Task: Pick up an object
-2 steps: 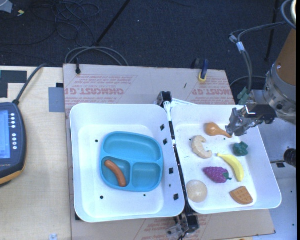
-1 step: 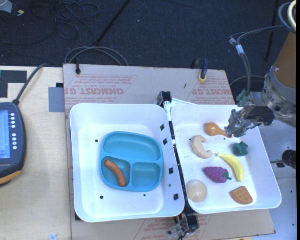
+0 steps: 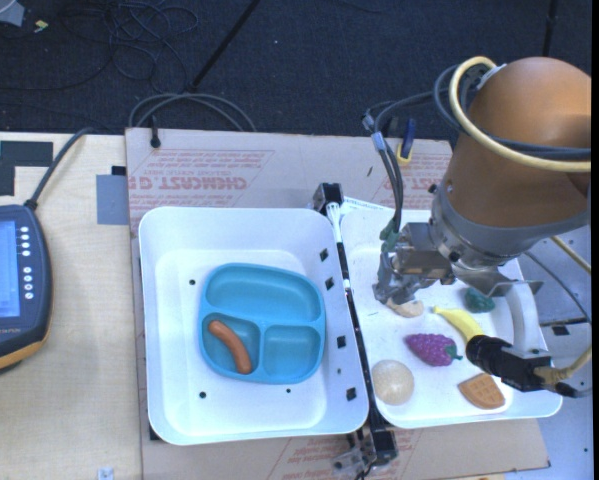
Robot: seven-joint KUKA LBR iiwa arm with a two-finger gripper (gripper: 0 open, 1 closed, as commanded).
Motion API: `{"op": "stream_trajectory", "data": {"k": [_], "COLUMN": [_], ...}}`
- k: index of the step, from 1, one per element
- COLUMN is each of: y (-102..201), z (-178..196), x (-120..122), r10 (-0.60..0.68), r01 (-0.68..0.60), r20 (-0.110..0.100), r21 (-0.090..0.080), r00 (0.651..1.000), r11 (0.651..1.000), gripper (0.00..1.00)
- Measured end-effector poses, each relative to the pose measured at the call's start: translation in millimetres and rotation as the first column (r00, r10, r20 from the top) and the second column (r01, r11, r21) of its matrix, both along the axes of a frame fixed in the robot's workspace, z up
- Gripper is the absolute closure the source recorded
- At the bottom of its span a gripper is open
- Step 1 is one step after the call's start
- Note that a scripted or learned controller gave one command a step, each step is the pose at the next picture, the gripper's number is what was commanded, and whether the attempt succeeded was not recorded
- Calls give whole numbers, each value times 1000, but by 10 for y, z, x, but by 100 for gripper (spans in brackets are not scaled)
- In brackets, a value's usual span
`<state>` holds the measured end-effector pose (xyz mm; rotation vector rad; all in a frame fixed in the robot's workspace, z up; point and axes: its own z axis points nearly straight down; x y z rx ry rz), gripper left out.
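My gripper [image 3: 397, 290] hangs low over the back left part of the right bin [image 3: 419, 413]. A small beige piece [image 3: 409, 309] lies just under and to the right of its tip; whether they touch I cannot make out. Close by in the same bin lie a yellow banana [image 3: 460, 322], a purple bunch of grapes [image 3: 431, 348], a cream ball [image 3: 392, 381], an orange slice-shaped piece [image 3: 481, 393] and a teal piece [image 3: 479, 302] partly hidden by the arm.
The left bin [image 3: 169, 258] bears a blue divided plate [image 3: 264, 298] with a brown sausage [image 3: 230, 345] in its left compartment. A ridge [image 3: 339, 298] separates the two bins. A tablet-like pendant [image 3: 4, 278] lies on the bench at far left.
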<state>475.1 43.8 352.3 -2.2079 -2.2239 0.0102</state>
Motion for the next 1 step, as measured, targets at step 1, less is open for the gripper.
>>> {"op": "stream_trajectory", "data": {"k": [1], "y": [582], "z": [739], "x": [19], "r10": [0], "r01": [0], "r20": [14], "r21": [1], "r00": [1000], "r11": [1000], "gripper": [100]}}
